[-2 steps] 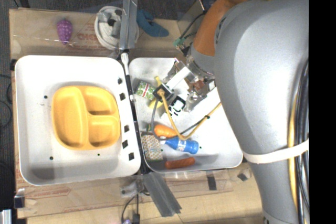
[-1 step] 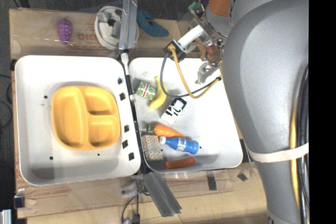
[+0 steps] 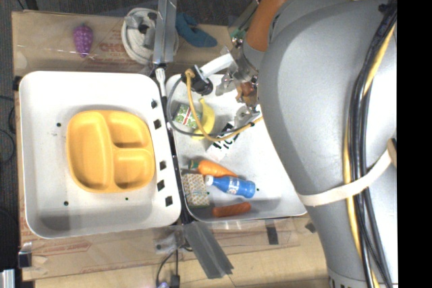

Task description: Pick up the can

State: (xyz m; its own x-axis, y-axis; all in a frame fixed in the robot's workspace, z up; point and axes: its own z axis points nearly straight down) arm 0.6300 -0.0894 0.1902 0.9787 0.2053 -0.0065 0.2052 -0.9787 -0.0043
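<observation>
A yellow divided tray (image 3: 111, 148) lies in the left bin (image 3: 40, 145).

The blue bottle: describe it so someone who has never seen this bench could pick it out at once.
Start at the right-hand bin, the one the arm reaches over. Near its lower edge lies a cluster of small items; the blue bottle lies on its side there, just under an orange carrot and above a reddish sausage. It alone is blue, with a white label and cap.

No lettering can be read anywhere. The blue bottle (image 3: 231, 186) near the right bin's (image 3: 283, 179) front edge has a label, and the green-and-white can (image 3: 185, 119) carries print, both too blurred to make out.
</observation>
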